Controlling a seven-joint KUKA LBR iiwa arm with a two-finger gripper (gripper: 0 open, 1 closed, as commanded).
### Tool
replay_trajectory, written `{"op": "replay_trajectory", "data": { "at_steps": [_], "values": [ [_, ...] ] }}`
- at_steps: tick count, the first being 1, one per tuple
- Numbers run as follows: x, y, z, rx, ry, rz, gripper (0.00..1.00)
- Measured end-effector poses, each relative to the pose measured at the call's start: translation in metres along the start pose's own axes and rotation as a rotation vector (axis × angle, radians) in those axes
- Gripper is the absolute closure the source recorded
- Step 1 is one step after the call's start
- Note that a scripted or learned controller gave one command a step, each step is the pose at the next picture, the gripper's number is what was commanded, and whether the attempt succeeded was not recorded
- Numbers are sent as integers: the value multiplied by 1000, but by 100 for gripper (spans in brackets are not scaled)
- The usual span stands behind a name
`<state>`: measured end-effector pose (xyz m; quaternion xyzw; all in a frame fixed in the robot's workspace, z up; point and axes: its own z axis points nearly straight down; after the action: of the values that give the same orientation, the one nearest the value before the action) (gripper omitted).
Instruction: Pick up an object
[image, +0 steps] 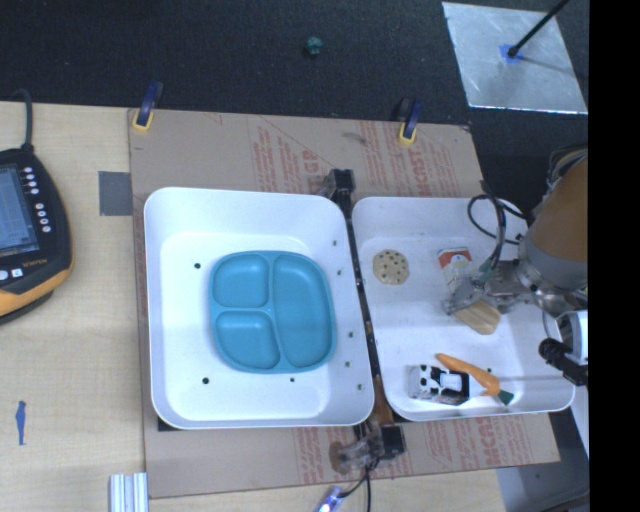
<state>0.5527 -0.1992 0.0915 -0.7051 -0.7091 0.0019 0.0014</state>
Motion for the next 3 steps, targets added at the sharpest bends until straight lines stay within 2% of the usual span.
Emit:
{"op": "replay_trajectory", "data": {
  "at_steps": [1, 2, 3],
  "values": [
    [-1, 0, -10, 1, -2, -2, 100],
    [57, 23, -117, -4, 1, 1, 100],
    [153, 28, -149, -4, 1, 0, 100]
  ]
}}
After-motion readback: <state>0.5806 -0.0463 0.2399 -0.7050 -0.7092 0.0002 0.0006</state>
